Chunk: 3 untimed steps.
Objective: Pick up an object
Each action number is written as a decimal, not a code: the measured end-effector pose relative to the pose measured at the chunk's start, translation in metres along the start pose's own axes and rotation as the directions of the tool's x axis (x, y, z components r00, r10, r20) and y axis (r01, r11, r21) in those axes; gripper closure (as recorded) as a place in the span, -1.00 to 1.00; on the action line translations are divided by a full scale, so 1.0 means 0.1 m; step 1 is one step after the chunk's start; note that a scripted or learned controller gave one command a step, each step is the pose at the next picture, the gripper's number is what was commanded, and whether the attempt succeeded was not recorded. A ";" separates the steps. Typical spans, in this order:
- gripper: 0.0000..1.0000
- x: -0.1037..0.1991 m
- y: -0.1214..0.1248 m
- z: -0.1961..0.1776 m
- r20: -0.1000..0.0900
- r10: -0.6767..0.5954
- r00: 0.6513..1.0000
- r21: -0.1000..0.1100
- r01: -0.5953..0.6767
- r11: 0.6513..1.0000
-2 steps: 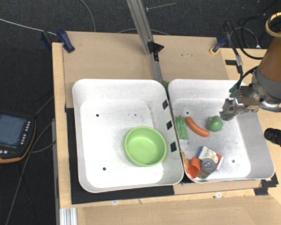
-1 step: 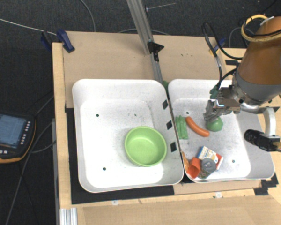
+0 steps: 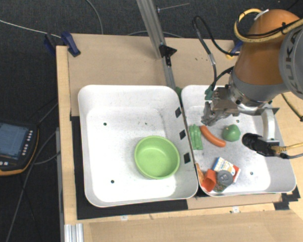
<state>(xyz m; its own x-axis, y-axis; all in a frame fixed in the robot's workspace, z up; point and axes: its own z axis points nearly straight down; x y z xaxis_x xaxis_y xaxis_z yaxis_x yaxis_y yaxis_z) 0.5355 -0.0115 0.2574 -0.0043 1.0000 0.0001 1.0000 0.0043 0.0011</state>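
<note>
Tool (image 3: 210, 119), grip state unclear, above slim orange carrot (image 3: 212, 136) beside round green ball (image 3: 232, 132).

Two white bins are seated side by side on the bench. A green bowl (image 3: 157, 157) is seen upright in the left bin (image 3: 98, 130). In the right bin (image 3: 278, 178) the gripper (image 3: 210, 118) is poised just above an orange carrot (image 3: 212, 136); a green block (image 3: 195, 136) lies left of it, a green apple-like fruit (image 3: 231, 132) right. Near the front wall a small printed carton (image 3: 227, 168), a grey round disc (image 3: 223, 178) and an orange scoop-like piece (image 3: 208, 180) are clustered.
</note>
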 end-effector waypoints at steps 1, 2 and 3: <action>1.00 0.43 0.05 0.11 -0.001 0.000 1.000 0.002 0.000 1.000; 1.00 0.93 0.13 0.26 -0.001 0.000 1.000 0.002 0.000 1.000; -1.00 0.90 0.13 0.25 0.000 0.004 1.000 0.001 -0.004 1.000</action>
